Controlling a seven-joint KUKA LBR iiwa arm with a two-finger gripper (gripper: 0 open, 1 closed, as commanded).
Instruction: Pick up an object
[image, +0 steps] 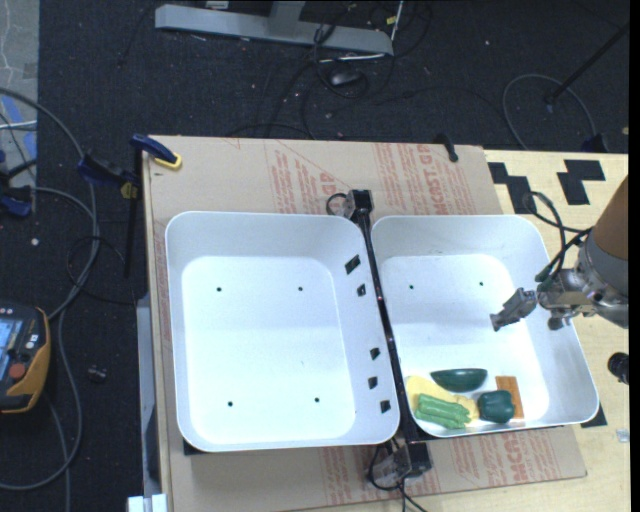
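Reaching in from the right edge, over the right bin (520, 240). Gripper (512, 310) hanging above the bin's middle-right floor, pointing left and slightly down. Too small and blurred to tell how the end effector is set, released or clenched; cannot tell. Showing nothing between its tips, and touching none of the objects. Hovering well apart from the cluster, up and to the right of it.

Sitting in the near corner of the right bin, against the front wall: a small cluster of objects. Dark green bowl-shaped piece (459, 378) lying at the top of the group. Yellow flat piece (425, 385) peeking out just left of it, partly under it. Light green ridged item (441, 411) lying below, long axis running left to right, touching or just beside the yellow piece. Teal rounded lump (496, 405) resting to the right of the ridged item. Orange-brown block (508, 386) lying just behind the teal lump, partly hidden by it.

Left bin (200, 240) lying beside the right one, sharing a dark divider strip (378, 320) with small black clips along it. Both bins resting on a cardboard-covered bench (300, 170). Blue and yellow clamp (155, 152) gripping the bench's far left corner. Cables trailing over the dark floor beyond.
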